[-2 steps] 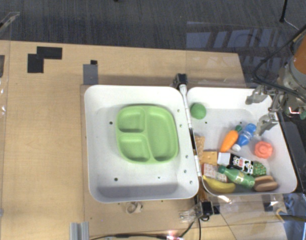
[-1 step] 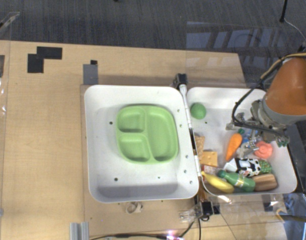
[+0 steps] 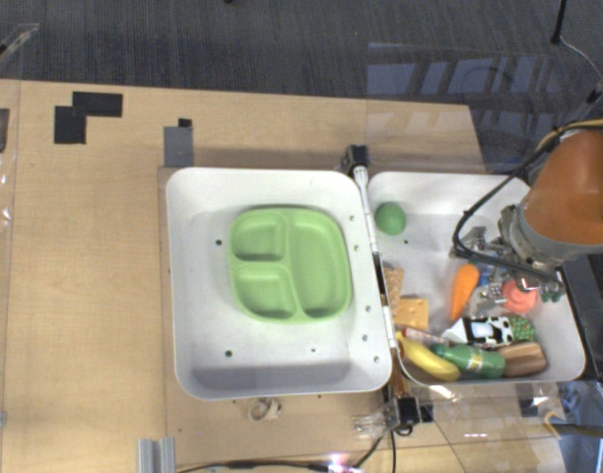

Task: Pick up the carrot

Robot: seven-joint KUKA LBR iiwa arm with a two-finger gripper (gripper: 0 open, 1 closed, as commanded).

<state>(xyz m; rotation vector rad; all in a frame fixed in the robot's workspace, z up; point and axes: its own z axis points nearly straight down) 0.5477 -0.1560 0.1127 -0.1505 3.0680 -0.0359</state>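
carrot (image 3: 463,292) lower right of frame, in right bin (image 3: 430,200) | just left of gripper (image 3: 491,289) | finger state: cannot tell | legible writing: none

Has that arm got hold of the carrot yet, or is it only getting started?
Done so far: the arm has reached over the right bin, and its gripper sits right beside the carrot. In hand: closing in on it, though I cannot tell if it has a grip. Left: the lifting, as the carrot looks to be down in the bin among the other toy food, near the banana.
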